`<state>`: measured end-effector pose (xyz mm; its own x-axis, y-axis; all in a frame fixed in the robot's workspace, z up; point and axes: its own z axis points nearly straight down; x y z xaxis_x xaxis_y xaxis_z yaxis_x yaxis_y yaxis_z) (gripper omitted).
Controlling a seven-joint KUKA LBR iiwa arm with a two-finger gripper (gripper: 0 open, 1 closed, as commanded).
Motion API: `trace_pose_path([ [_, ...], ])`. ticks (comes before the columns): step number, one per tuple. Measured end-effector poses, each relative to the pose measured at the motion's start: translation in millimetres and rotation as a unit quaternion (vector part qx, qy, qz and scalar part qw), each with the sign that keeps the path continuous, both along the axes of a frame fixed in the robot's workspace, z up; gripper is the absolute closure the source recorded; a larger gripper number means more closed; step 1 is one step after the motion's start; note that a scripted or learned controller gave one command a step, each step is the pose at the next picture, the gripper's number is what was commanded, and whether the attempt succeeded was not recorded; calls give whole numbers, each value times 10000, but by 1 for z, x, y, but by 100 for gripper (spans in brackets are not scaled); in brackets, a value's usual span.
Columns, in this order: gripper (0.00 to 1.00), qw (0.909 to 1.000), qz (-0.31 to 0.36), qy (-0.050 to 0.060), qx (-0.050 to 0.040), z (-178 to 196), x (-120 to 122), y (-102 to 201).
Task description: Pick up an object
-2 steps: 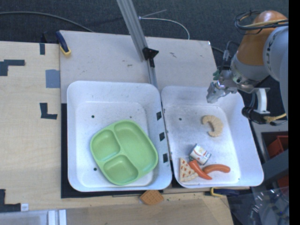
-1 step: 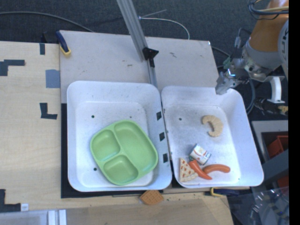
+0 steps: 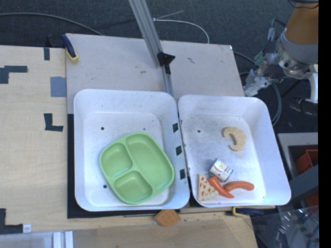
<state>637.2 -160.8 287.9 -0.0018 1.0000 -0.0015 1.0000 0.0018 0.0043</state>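
Observation:
The right bin [image 3: 261,112] holds a tan croissant [image 3: 235,138], a small white and red carton [image 3: 221,169], a pizza slice [image 3: 206,188] and an orange-red pepper [image 3: 232,186] lying against the slice. In the left bin [image 3: 83,118] lies a green divided plate [image 3: 136,167]. My gripper [image 3: 254,80] hangs beyond the right bin's far right corner, outside the bin and well away from the objects. Nothing shows between it and the bench.
A slanted metal pole [image 3: 147,27] comes down to the gap between the bins at their far edge. A round waffle cookie [image 3: 166,217] lies on the bench in front of the bins. A blue and yellow clamp [image 3: 70,47] sits at the far left corner.

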Motion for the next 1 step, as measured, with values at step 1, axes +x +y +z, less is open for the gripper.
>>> trace_pose_path([
  [1, 100, 10000, 22, 35, 15, -20, 9, 57],
])
